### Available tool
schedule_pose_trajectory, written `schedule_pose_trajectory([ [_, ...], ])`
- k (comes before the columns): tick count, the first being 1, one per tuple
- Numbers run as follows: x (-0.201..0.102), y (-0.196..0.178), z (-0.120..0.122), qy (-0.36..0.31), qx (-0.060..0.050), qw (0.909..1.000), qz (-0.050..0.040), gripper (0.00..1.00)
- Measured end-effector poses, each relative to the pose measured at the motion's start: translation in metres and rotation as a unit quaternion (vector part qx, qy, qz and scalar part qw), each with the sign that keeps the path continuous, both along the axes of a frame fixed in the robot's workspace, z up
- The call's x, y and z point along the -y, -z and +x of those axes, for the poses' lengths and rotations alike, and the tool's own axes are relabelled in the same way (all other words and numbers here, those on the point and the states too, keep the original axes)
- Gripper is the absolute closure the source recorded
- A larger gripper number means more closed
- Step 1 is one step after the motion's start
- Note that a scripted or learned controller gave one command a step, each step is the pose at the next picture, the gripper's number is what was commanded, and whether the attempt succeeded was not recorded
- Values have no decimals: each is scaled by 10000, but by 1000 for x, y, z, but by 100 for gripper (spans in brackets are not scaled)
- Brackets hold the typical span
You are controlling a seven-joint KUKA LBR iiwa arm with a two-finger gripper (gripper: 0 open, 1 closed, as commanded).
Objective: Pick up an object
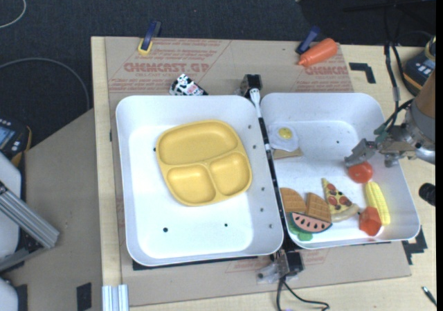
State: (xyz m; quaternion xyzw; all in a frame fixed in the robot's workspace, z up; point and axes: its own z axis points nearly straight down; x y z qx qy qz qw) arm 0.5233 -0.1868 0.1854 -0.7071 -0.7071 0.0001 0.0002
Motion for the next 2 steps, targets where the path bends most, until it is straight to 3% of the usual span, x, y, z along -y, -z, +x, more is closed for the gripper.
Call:
schedule_pose_trajectory([
  [2,-1,95,0,4,-10,10000,4,0],
])
